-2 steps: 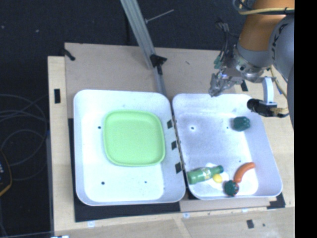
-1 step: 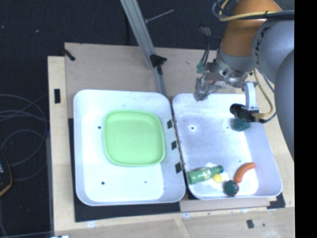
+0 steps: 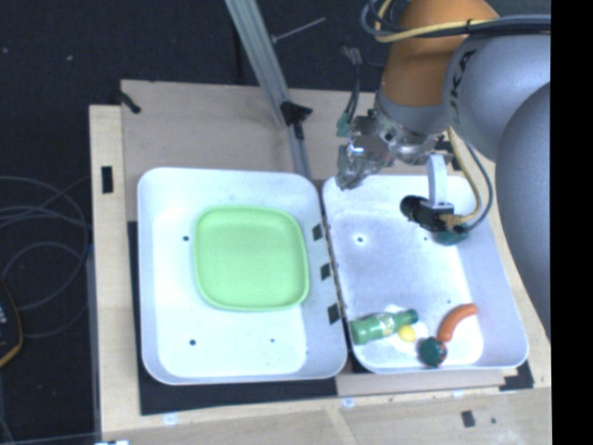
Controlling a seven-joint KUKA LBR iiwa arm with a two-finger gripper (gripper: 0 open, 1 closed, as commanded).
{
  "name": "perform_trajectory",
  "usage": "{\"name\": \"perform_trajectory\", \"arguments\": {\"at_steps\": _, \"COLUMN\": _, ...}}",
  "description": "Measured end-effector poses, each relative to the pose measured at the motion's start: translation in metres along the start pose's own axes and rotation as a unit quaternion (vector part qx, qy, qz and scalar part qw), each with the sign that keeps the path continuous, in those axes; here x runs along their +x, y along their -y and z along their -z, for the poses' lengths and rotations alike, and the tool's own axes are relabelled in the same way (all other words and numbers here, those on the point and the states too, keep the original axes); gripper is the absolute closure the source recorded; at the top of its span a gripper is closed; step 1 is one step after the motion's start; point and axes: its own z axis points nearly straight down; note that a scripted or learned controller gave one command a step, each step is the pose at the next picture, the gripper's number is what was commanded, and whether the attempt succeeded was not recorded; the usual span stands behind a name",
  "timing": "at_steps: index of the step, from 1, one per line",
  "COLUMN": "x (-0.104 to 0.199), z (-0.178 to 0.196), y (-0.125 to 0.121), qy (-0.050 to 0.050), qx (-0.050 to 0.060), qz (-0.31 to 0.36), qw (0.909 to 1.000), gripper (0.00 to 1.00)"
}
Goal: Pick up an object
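My gripper (image 3: 350, 171) hangs over the far left corner of the right bin (image 3: 408, 248), below the orange wrist band, with nothing visible between its fingers. Along the right bin's near edge lie a green bottle (image 3: 382, 325) with a yellow cap, a small yellow piece (image 3: 407, 336), a dark green round object (image 3: 432, 349) and an orange sausage-shaped object (image 3: 456, 320). These objects sit well away from the gripper, toward the front of the bin.
The left bin (image 3: 167, 341) holds a light green square plate (image 3: 250, 258). A grey metal pole (image 3: 264, 58) slants up from behind the bins. A black and white fitting with cables (image 3: 431, 211) hangs from the arm over the right bin.
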Motion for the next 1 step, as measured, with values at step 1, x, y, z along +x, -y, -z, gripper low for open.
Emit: {"name": "perform_trajectory", "arguments": {"at_steps": 1, "x": 0.0554, "z": -0.0105, "y": 0.0153, "qy": 0.0, "qx": 0.001, "qz": 0.0, "qw": 1.0, "gripper": 1.0}}
